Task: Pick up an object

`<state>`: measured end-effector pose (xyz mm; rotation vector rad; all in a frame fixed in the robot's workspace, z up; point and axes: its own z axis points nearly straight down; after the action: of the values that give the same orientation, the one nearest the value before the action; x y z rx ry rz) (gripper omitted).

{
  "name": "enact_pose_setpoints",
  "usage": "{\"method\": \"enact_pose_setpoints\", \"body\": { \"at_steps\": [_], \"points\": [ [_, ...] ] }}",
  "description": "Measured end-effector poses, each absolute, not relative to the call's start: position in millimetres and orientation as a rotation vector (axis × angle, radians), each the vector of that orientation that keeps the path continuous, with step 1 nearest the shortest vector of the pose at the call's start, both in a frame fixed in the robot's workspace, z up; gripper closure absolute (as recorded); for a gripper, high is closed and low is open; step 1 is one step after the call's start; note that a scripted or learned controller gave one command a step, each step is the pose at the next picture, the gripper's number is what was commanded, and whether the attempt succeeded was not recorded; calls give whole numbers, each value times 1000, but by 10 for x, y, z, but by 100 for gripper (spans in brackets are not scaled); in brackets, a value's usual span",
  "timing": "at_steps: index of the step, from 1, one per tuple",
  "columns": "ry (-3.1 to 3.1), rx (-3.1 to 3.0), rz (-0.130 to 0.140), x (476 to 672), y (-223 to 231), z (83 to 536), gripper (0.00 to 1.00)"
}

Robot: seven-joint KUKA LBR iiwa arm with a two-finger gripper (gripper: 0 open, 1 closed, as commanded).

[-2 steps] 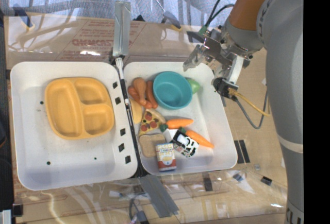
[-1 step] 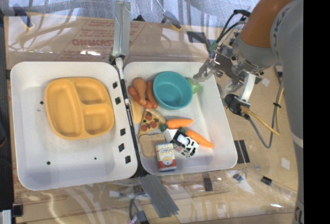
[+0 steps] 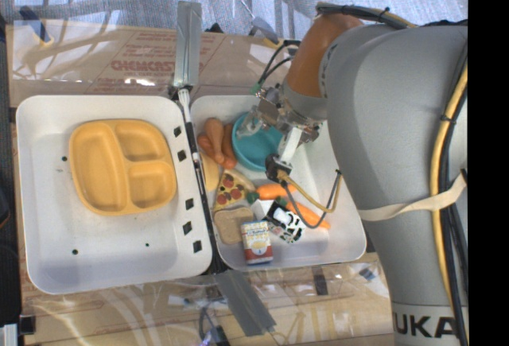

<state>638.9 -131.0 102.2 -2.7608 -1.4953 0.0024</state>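
Gripper [image 3: 261,123] over teal bowl [image 3: 248,152], 12 o'clock in right bin [image 3: 339,237]; grip state: cannot tell. Carrot [image 3: 269,192], small carton [image 3: 256,242] toward 6 o'clock. Arm base [image 3: 425,326] reads "UKA".

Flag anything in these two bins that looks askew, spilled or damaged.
Nothing looks spilled or broken. The only oddity is the uneven load: the right bin is crowded with toy food, its pizza slice, bread slice and small carton jumbled close together, while the left bin holds a single yellow divided plate.
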Motion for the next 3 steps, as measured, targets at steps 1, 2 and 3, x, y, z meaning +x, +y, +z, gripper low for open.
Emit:
{"method": "enact_pose_setpoints", "body": {
  "at_steps": [1, 2, 3],
  "points": [
    [-1506, -2752, 14, 6549, -1067, 1029, 0],
    [-1433, -2794, 3, 5773, -1221, 925, 0],
    [-978, -2985, 2, 6180, -1172, 915, 0]
  ]
}}
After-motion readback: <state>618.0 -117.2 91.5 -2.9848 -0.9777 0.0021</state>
